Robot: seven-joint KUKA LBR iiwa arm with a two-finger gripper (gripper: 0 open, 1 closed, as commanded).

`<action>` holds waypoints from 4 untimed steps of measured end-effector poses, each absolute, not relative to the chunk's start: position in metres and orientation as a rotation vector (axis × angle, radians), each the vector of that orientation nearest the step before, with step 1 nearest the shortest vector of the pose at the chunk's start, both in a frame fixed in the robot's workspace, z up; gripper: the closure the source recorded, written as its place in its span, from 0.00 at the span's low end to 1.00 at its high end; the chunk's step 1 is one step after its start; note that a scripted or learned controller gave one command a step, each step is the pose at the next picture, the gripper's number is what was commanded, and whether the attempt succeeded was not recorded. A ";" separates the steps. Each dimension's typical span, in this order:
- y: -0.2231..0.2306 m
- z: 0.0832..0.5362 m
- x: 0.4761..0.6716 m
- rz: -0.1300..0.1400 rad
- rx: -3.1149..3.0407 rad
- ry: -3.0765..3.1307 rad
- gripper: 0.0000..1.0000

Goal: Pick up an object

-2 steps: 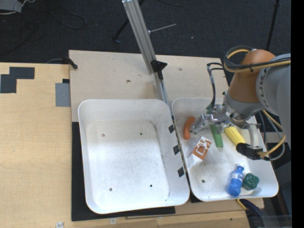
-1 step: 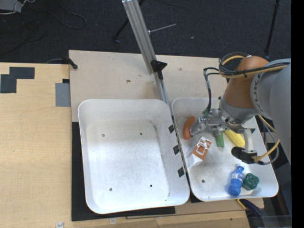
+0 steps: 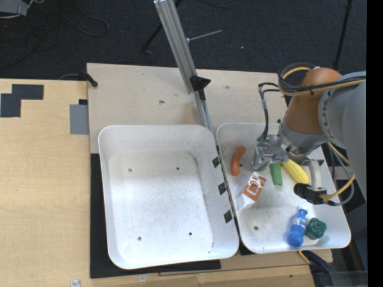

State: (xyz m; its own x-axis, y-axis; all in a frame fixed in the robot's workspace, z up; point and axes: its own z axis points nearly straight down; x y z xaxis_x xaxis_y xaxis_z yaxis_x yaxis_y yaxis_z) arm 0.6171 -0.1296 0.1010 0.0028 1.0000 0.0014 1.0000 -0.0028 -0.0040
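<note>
Arm (image 3: 344,109) is clad in smooth grey casing w/ a rounded orange band (image 3: 308,103) above wrist. Black & yellow cables (image 3: 293,76) are looped over it. Gripper (image 3: 263,157) is built of dull grey metal.

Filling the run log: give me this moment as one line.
arm: over right bin | hand: low, between orange sausage and green piece | lifted: nothing seen

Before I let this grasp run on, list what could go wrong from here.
1. The pincer is low among crowded items: the green piece, yellow piece and orange sausage-shaped piece lie close together, so it may nudge or catch more than one.
2. The white-and-orange packet lies flat by the right bin edge and could be hard to grip.
3. The blue bottle might roll if bumped.
</note>
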 end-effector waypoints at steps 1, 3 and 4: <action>-0.132 0.144 0.613 -0.002 -2.227 -2.217 1.00; -0.135 0.237 0.614 -0.003 -2.221 -2.225 1.00; -0.073 0.240 0.610 0.000 -2.213 -2.224 1.00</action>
State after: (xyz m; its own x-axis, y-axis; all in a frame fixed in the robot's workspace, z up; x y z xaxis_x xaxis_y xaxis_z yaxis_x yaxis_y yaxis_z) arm 0.6096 -0.0726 0.2400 -0.0051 1.0000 0.0029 1.0000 0.0051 -0.0033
